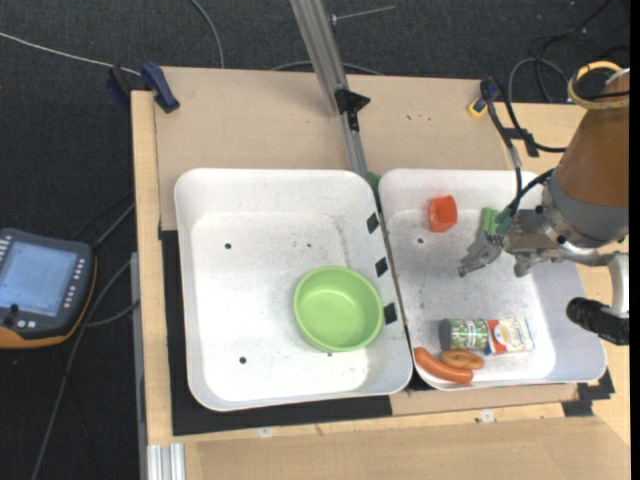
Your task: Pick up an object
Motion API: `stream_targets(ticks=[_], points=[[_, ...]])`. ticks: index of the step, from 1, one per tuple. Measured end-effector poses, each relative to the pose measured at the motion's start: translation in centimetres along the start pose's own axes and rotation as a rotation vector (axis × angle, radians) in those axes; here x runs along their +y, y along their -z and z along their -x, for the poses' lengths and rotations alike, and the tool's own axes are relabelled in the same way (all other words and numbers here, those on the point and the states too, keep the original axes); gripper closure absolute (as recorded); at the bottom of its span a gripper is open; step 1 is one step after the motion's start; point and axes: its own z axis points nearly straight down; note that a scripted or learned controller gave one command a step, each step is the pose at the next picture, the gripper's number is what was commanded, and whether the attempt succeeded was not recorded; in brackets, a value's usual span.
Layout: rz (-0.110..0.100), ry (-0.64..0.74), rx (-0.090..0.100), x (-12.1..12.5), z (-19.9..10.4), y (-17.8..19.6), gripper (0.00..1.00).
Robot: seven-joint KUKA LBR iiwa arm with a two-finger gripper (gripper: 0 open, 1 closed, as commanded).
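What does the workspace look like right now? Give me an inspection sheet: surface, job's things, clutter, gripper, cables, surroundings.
Surface: wooden bench bearing a left bin and a right bin, side by side.
Job's things: green bowl in the left bin; in the right bin, an orange block, a small carton lying flat, a hot dog toy against the near rim, and a green piece beside the gripper.
Clutter: nothing seen.
Gripper: gripper over the right bin, between the orange block and the carton; nothing seen between its fingers.
Cables: black cables on the floor; another at the bench's far right corner.
Surroundings: dark carpet; handheld pendant on the left; metal pole.
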Motion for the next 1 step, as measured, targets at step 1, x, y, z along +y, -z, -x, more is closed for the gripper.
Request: stream_targets(ticks=[1], points=[[-0.005, 0.000, 0.000, 0.71, 0.59, -5.31, 0.00]])
